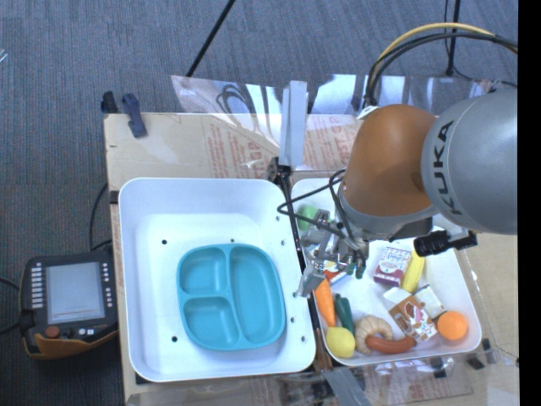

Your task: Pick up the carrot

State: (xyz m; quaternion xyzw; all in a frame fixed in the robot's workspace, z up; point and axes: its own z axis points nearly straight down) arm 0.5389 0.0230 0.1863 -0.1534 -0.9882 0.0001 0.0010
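1. Blue tray (230, 308) sits in the left bin (135, 227), well left of my gripper (325, 265).
2. My gripper: open or clenched, can't tell.
3. Carrot (325, 302) lies just below my gripper, in the right bin (469, 311), beside a lemon (341, 342).

You have the tray (230, 307) in the left bin (144, 227), and the carrot (325, 301) by the right bin's (467, 299) left wall, under the gripper (331, 259).
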